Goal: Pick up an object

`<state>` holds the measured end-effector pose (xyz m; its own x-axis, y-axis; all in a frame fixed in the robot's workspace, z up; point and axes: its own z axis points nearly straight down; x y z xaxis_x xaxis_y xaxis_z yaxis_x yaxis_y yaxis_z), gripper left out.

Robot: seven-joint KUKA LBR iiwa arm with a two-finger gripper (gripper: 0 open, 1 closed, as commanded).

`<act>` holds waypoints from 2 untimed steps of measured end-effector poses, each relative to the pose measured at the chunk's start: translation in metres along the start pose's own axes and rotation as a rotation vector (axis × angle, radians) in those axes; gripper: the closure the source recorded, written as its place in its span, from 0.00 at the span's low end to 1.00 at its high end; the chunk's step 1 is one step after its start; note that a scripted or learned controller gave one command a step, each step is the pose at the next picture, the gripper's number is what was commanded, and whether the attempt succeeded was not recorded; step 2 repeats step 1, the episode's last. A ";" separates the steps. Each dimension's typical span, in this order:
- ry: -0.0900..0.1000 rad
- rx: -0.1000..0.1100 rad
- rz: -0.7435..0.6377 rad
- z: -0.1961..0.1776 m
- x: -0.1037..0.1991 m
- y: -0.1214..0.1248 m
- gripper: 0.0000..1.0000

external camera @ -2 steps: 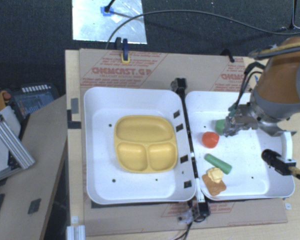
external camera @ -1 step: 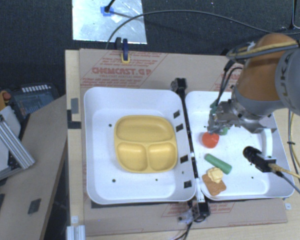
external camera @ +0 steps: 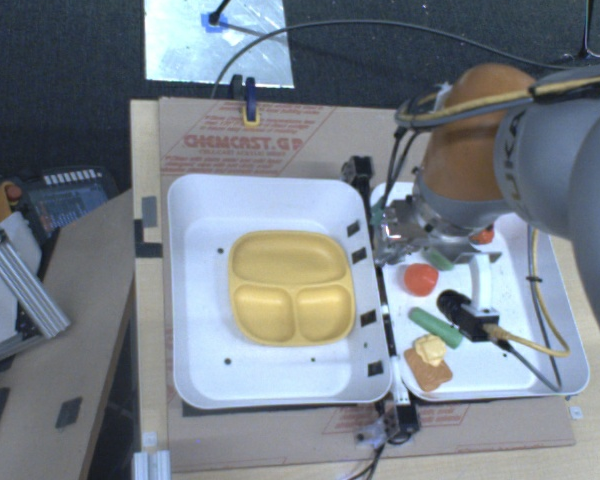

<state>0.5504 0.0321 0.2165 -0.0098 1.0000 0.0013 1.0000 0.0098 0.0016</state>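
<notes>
Orange-and-yellow plastic food piece (external camera: 429, 362), green plastic stick (external camera: 435, 327) and round red ball (external camera: 419, 279) share the right white bin (external camera: 500, 375); the gripper (external camera: 435, 248), whose state cannot be told, should probably centre over one alone.

Your arm (external camera: 480, 148) hangs over the right bin (external camera: 560, 363), near a red ball (external camera: 419, 279); a yellow divided tray (external camera: 288, 286) lies in the left bin (external camera: 195, 268).

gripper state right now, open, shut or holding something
Gripper: cannot be told from this view; it is low over the right bin, close to the red round object.
</notes>
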 end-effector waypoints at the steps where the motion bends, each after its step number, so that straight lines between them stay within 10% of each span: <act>1: 0.001 0.000 0.000 0.006 0.048 0.004 1.00; 2: 0.001 0.000 0.000 0.006 0.048 0.004 1.00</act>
